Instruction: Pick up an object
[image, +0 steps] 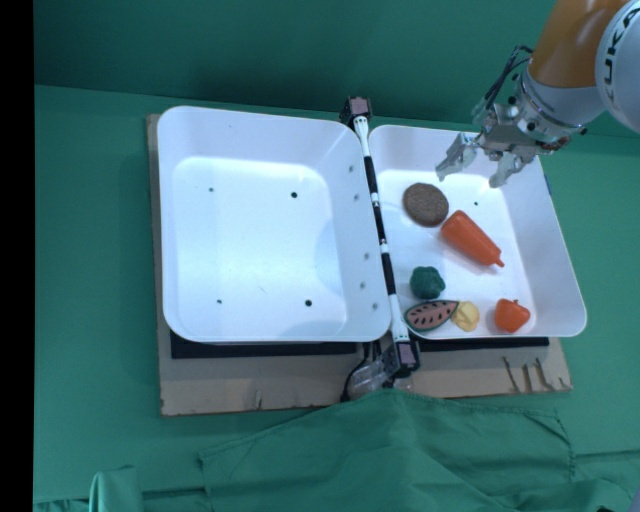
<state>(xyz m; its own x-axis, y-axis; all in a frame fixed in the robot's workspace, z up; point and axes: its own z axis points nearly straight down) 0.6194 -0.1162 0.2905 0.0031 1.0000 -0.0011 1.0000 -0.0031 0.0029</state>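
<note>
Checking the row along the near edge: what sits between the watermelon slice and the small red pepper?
A small yellow piece, seen in the camera view.

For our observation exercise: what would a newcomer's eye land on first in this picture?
Probably the bright orange carrot in the right bin, beside a brown patty, with smaller toy foods along that bin's near edge. Above them the open gripper hangs over the bin's far end, holding nothing.

Glossy white plastic bins (260, 130) rest on matt green cloth (90, 250).
</note>
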